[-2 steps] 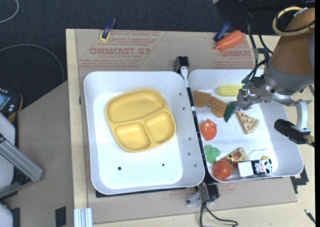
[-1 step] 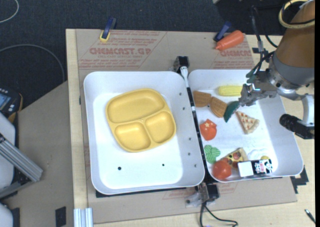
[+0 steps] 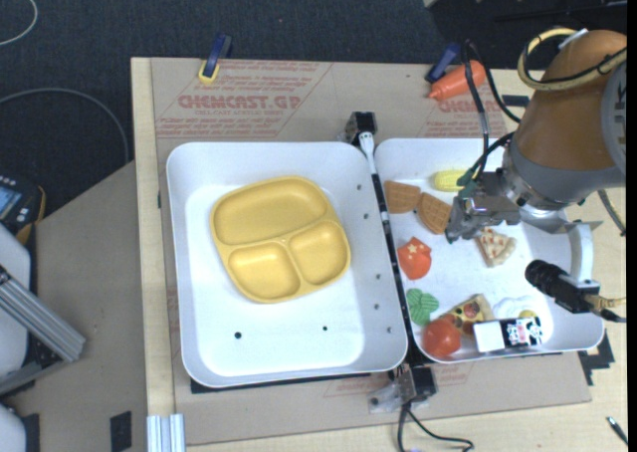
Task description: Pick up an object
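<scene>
My gripper (image 3: 466, 221) hangs low over the middle of the right bin (image 3: 557, 345), under the orange-banded wrist. It sits between a tan waffle-like piece (image 3: 433, 212) on its left and a pizza slice (image 3: 496, 245) on its right. A brown bread piece (image 3: 400, 196) and a yellow item (image 3: 449, 179) lie further back. A red fruit (image 3: 415, 259) lies in front and to the left of the gripper. I see nothing clearly held in the gripper.
The left bin (image 3: 189, 241) holds a yellow divided plate (image 3: 281, 238). At the right bin's front lie a green item (image 3: 422, 304), a red tomato (image 3: 442, 339), a small colourful piece (image 3: 468, 312) and a white box (image 3: 508, 333). An orange clamp (image 3: 455, 81) sits behind the bin.
</scene>
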`<state>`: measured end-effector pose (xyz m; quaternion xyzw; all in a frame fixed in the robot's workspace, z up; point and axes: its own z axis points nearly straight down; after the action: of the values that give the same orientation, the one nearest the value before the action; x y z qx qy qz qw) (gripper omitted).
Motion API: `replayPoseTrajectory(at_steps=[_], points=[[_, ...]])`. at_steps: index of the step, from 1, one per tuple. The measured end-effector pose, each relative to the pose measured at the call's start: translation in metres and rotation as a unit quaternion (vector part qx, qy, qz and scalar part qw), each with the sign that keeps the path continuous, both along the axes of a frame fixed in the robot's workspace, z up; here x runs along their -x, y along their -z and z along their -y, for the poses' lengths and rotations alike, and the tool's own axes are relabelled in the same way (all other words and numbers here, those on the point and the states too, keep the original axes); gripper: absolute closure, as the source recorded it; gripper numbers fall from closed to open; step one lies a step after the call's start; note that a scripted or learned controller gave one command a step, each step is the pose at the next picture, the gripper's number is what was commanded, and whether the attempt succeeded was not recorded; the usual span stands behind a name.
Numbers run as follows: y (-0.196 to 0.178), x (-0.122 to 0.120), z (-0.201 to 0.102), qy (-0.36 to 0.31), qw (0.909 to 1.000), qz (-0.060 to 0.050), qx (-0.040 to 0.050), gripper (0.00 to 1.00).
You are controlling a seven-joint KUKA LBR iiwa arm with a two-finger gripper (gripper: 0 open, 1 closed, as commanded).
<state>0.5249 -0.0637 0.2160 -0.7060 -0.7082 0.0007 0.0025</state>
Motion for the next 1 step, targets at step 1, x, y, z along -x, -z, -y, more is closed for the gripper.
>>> replayPoseTrajectory(at_steps=[1], points=[[-0.0197,0.0239,-0.0342,-0.001,1.0000,0.001,-0.0002,1.00]])
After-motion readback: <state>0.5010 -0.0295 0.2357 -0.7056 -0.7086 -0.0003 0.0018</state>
